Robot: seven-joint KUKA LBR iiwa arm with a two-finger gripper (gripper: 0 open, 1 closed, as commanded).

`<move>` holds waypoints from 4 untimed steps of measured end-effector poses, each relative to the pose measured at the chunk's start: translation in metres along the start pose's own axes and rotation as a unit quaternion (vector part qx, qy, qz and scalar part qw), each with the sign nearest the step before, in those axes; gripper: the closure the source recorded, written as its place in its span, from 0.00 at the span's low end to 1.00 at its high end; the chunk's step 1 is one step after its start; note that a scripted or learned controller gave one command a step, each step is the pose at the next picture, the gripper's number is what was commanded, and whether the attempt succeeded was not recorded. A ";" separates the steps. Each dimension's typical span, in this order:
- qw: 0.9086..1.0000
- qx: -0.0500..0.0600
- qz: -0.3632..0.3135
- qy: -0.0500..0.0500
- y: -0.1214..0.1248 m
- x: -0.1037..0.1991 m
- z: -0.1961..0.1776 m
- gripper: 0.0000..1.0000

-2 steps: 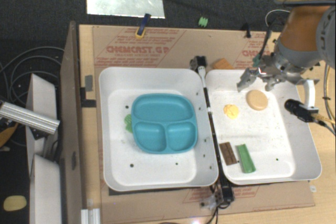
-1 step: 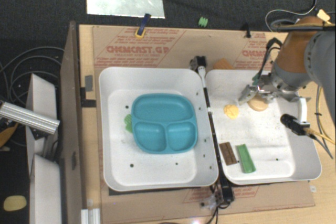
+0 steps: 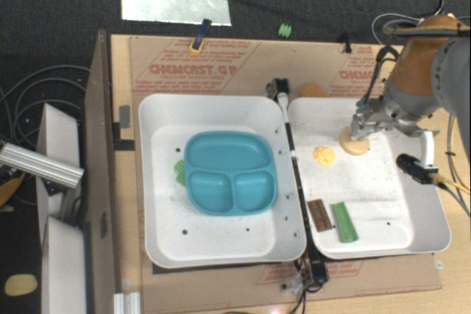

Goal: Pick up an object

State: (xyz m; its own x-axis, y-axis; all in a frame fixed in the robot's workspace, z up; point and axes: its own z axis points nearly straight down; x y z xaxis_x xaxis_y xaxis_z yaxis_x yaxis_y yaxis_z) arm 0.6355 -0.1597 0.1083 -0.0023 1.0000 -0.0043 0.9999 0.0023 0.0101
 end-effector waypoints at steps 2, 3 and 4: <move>1.000 0.003 -0.001 0.001 0.006 0.002 0.024 0.00; 1.000 0.001 -0.001 0.002 0.008 0.002 0.011 1.00; 1.000 0.001 -0.005 0.004 -0.012 0.093 -0.083 1.00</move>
